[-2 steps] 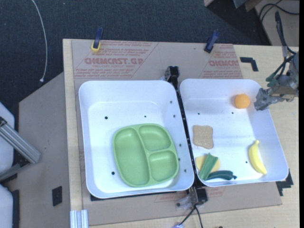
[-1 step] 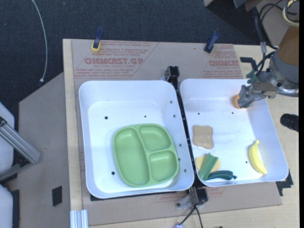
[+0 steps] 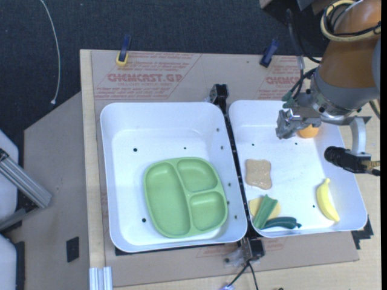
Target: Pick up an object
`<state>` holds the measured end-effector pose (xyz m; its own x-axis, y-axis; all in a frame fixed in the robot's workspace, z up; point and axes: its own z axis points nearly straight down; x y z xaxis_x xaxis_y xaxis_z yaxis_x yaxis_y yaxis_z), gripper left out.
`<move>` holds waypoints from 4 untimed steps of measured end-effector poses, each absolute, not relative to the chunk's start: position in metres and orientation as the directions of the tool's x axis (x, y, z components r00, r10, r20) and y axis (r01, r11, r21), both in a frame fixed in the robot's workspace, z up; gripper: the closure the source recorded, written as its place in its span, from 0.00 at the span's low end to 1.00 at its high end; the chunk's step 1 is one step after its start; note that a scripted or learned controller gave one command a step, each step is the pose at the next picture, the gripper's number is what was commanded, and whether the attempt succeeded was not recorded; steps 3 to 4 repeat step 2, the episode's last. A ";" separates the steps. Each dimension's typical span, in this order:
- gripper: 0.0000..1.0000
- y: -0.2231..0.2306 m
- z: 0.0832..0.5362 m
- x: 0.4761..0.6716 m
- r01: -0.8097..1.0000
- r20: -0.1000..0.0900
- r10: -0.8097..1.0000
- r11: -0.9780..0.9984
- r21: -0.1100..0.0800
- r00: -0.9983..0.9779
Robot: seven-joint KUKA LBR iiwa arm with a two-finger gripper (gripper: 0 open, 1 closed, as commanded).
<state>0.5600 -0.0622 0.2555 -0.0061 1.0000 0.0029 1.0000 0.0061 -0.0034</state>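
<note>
Right now the gripper [image 3: 289, 127] hangs low over the far part of the right bin [image 3: 284, 165], wrist and orange band above it at the view's right. Fingers are blurred against the dark housing, so I cannot tell whether they are spread or closed; nothing is visibly held between them.

Nearest candidate: a small orange object [image 3: 308, 131], probably a fruit, just beside the gripper on the side toward the view's right, partly hidden by the wrist. It looks roundish, so no clear long axis. It sits near the bin's far wall.

Other things in the same bin, all toward the near side:
- tan bread-like slice [image 3: 259, 173], below the gripper in the view, flat.
- banana [image 3: 327, 201], near the right wall, long axis running far-to-near.
- yellow wedge [image 3: 265, 208] and green pepper-like piece [image 3: 280, 223] at the near edge, touching or overlapping.

Left bin [image 3: 115, 162] holds a green divided plate [image 3: 184, 195], well apart from the arm.

Judgement: the grasp is not made yet. The coming move turns on a short sideways shift toward the orange object, then a descent.
</note>
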 end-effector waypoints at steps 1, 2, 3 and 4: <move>1.00 -0.009 0.237 0.569 1.000 0.002 1.000 0.005 -0.004 -0.005; 1.00 0.052 0.230 0.574 1.000 0.002 1.000 0.007 -0.001 -0.007; 1.00 0.052 0.230 0.574 1.000 0.002 1.000 0.007 -0.001 -0.007; 1.00 0.052 0.230 0.574 1.000 0.002 1.000 0.007 -0.001 -0.007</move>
